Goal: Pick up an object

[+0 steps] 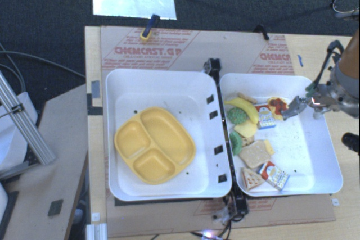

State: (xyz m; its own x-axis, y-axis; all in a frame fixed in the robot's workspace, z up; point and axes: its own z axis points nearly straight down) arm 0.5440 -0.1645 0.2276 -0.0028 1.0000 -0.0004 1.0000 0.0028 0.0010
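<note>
Toy food lies along the left side of the right bin (315,168). There is a banana (244,105), a green vegetable (237,116), a small blue and yellow carton (266,119), a red piece (277,103), a bread slice (256,153), a cheese wedge (252,179) and a red and white carton (275,176). My gripper (291,109) reaches in from the right, low over the bin. Its tip is just right of the red piece and the small carton. I see nothing held in it.
The left bin (129,87) holds a yellow divided tray (154,144). A black hinge strip (220,121) runs between the bins. The right half of the right bin has bare floor. A cable (326,67) hangs by the arm.
</note>
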